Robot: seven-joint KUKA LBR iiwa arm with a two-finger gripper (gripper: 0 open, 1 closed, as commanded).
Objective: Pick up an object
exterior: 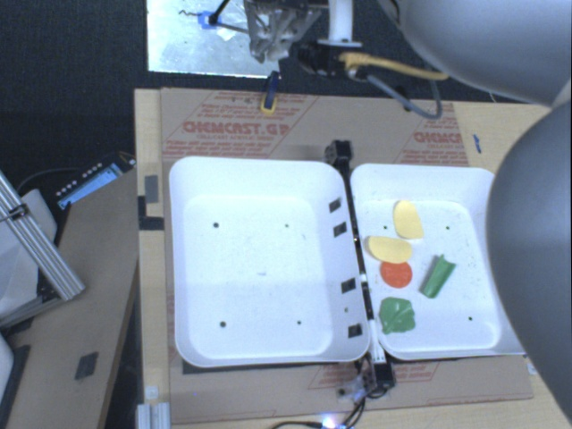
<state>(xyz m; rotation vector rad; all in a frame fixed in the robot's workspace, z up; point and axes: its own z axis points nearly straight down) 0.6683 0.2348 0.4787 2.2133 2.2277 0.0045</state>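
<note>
Yellow piece (407, 219) in right bin (465, 186); tool (271, 43) raised beyond bins.

Two shallow white bins sit side by side on a brown board printed with red "CHEMCAST" lettering (234, 127). The left bin (259, 271) has a few small dark dots on its floor. The right bin (465, 239) meets it along a black divider strip (353, 253) fitted with small black clips. A yellow and blue clip (269, 96) sits at the board's far edge. Behind it lies a shiny metal sheet (183, 25). At the left, on a tan surface, are a blue and black device (89, 181) and a silver aluminium rail (36, 244). Wires (353, 400) gather at the near end of the divider.
</note>
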